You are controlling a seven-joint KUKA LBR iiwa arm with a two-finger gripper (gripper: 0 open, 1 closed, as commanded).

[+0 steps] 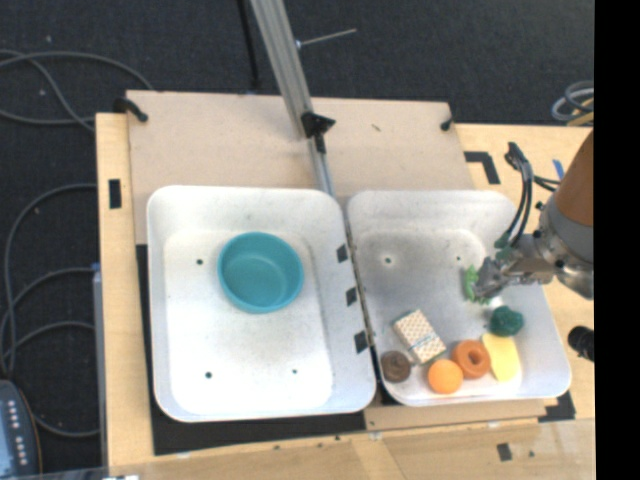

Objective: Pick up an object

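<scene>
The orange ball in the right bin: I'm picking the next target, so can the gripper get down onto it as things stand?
Probably, but tightly. The orange ball lies uncovered from above, yet the orange ring touches it and the brown disc sits close. The gripper hovers nearby.

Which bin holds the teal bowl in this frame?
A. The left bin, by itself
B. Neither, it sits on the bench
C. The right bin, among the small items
A: the teal bowl sits alone in the left bin, while the small items, such as the orange ball, lie in the right bin.
</scene>
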